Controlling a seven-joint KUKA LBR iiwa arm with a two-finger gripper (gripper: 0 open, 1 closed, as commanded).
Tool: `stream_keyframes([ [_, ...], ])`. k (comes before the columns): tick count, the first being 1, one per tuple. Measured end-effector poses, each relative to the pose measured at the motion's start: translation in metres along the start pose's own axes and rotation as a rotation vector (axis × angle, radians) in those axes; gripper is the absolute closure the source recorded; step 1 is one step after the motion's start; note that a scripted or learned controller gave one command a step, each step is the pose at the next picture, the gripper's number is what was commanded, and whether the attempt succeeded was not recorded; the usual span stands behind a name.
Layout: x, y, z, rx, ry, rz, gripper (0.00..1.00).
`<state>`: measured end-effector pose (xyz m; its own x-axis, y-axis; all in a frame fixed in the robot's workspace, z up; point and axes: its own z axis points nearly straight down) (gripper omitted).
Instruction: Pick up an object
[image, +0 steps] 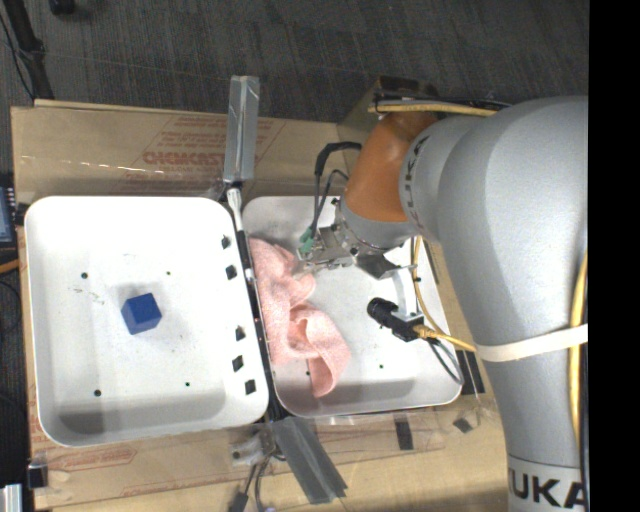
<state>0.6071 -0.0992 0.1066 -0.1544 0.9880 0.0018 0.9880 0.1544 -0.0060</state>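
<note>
Down in the right-hand shallow white plastic bin (430, 385), close over the top end of the crumpled pink cloth (300, 320) that runs along its left wall; easily botched from here, since soft folds can slide out of a shallow pinch or drag across the floor without lifting. Jaws (318, 246) near or touching the cloth's upper edge, spread impossible to judge under wrist and cables. Small blue cube (141, 312) in the left bin (60, 400), well apart.

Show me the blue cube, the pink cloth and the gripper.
Blue cube (142, 312), camera view, on its top face.
Pink cloth (300, 320), camera view, on its bunched middle.
Gripper (318, 245), camera view, at its tip above the cloth's upper end.
</note>
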Motion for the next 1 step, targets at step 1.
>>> stream_keyframes([
  [1, 0.0509, 0.0555, -0.0862, -0.006, -0.003, -0.422, 1.0],
])
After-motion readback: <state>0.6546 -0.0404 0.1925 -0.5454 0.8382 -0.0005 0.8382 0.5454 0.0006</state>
